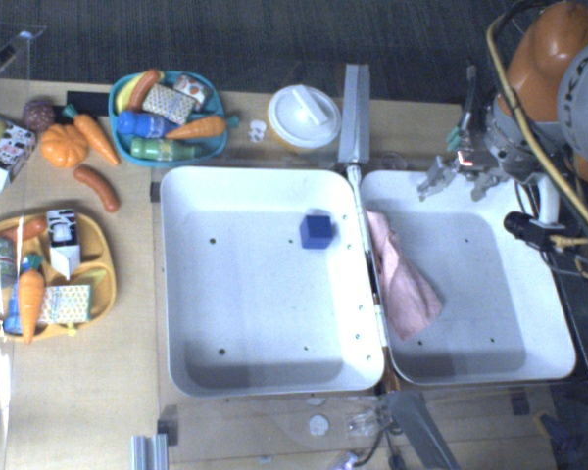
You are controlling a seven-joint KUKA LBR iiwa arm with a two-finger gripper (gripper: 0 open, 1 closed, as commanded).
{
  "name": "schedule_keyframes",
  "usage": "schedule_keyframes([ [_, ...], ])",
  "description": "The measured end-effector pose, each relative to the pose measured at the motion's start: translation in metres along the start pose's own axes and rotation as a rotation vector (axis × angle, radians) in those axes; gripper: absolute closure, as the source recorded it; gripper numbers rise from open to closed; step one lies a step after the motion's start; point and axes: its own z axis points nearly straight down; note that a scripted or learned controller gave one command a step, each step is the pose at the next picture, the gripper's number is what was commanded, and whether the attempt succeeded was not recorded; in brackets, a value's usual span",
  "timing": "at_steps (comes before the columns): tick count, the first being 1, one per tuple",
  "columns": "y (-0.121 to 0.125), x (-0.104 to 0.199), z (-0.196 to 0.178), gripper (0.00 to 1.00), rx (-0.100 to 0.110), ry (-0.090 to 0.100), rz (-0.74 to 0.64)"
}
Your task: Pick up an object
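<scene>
A: Gripper hangs over the right bin's far edge, fingers spread wide, holding nothing.
B: And the objects?
A: Pink cloth lies along that bin's left wall; blue cube sits by the left bin's far right corner.
</scene>
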Motion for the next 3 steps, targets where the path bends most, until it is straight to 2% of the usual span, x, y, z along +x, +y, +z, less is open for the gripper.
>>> schedule_keyframes([
  [1,-0.074,-0.008,0.071,0.00,0.001,0.000,-0.017],
  [2,-0.069,0.018,0.107,0.00,-0.013,-0.004,-0.314],
  [3,-0.110,-0.003,0.107,0.00,-0.017,-0.006,-0.456],
])
